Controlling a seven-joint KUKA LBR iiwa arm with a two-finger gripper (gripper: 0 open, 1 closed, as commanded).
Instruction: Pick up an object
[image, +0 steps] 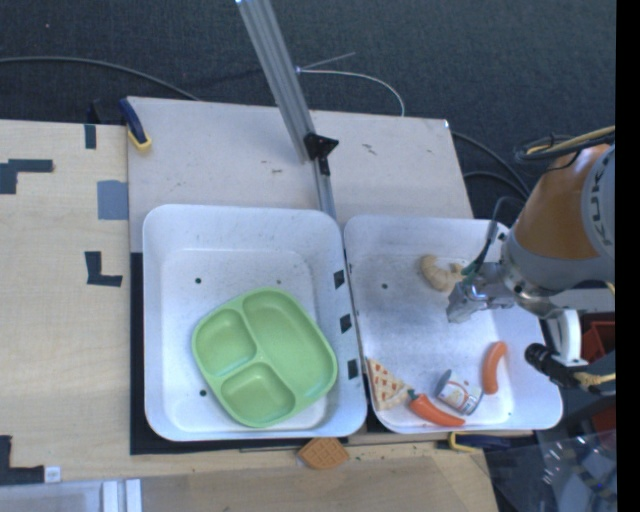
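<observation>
Overhead slanted view of the bench with two shallow white bins set side by side. The left bin holds a light-green divided plate with three compartments, lying in its lower centre. The right bin holds several small items: a beige lumpy object in its upper middle, an orange sausage-shaped piece toward the right side, a small can lying on its side near the lower edge, a toy carrot just below and left of the can, and a waffle-patterned wedge at the lower left corner of the bin. The arm enters from the right of the frame, and the gripper sits low over the right bin, just right of and below the beige lumpy object, very close to it; whether its tips touch the object, and whether it is released or clenched, cannot be told from this angle. A round waffle-like piece lies outside the bins on the bench below their shared edge. A metal pole slants from the top of the frame down to the gap between the bins.
</observation>
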